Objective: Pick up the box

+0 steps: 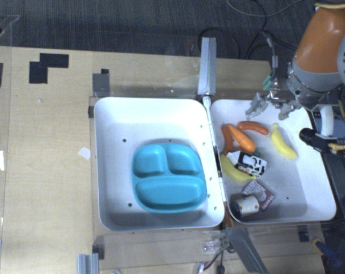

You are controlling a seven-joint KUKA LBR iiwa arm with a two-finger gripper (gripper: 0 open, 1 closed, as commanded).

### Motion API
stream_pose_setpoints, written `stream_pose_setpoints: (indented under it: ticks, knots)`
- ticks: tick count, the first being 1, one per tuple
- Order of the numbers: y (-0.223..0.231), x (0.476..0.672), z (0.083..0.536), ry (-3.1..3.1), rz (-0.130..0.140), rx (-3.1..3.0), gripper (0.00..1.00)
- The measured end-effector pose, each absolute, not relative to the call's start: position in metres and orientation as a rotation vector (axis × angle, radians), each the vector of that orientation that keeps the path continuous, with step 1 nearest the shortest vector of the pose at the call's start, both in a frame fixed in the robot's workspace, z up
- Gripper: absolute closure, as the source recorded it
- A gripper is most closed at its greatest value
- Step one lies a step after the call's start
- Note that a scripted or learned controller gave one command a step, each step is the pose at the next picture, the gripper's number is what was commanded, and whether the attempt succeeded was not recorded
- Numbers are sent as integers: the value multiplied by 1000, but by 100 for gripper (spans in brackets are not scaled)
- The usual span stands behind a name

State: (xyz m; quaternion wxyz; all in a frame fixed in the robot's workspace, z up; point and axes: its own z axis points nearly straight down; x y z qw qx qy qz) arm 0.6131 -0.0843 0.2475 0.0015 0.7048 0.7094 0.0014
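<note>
Can (247,205): lying on its side, right bin's (315,187) near edge.
Box (252,164): black-and-white, mid-bin, resting on a banana (234,171).
Gripper (271,104): fingers spread, gripping nothing, over the bin's far edge.
Tray (169,177): blue, left bin.

Both bins (112,153) are plain white, and the left one's got a bright blue tray (169,177). Right bin is a mixed bag: orange carrot (240,138), reddish sausage (253,128), yellow banana (283,143), a box (251,164) in black-and-white cow blotches, and a silvery can (247,205). Tabletop (41,170) is pale wood with black patches.
</note>
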Motion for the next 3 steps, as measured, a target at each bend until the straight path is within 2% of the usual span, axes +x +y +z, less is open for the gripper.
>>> stream_pose_setpoints:
  ticks: [1,2,3]
  knots:
    - [-83,615,259,2228,11,2205,100]
    - [-11,651,185,2048,4,2381,100]
    - [51,667,186,2004,8,2416,100]
